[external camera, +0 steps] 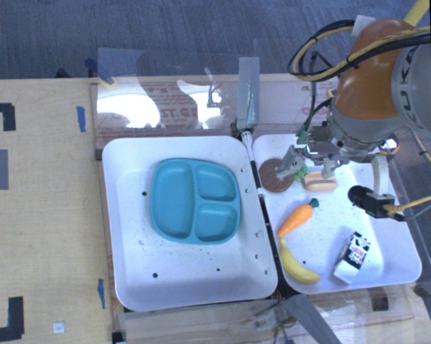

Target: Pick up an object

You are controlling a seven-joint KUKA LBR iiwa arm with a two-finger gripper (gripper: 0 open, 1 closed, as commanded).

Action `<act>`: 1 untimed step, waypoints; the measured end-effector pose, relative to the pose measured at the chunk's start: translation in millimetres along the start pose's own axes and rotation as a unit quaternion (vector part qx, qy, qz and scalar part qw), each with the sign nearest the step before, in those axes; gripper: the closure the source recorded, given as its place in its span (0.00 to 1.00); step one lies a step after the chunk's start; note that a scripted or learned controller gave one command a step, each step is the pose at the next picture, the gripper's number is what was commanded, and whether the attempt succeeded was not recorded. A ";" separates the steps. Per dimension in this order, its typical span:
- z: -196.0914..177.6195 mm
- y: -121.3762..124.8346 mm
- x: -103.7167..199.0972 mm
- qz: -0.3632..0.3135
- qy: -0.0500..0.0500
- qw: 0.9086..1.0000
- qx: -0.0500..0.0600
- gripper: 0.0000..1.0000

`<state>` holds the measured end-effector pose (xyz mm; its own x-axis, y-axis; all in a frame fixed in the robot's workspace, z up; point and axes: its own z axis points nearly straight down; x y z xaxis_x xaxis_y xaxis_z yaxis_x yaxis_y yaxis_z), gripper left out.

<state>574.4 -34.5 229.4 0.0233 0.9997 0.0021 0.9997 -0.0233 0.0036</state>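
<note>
Nothing looks lifted yet: the tool [309,158], whose opening I cannot tell, hovers at the right bin's [401,266] eleven o'clock, carrot [297,219] and banana [298,265] still lying loose.

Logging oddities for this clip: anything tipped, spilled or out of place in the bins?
Nothing spilled or damaged. The milk carton lies tipped on its side in the right bin; the blue divided plate sits squarely in the left bin.

The arm [382,75] has a rounded orange band above a grey metal wrist. Black and yellow cables [317,46] loop beside it. The gripper [311,163] is a cluster of grey metal parts, with a black fitting [366,199] nearby.
</note>
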 end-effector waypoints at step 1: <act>33.2 66.1 -6.4 -0.037 -0.001 0.999 0.003 0.00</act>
<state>640.5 -42.4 196.4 -0.0502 0.9987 -0.0009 0.9987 0.0502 -0.0016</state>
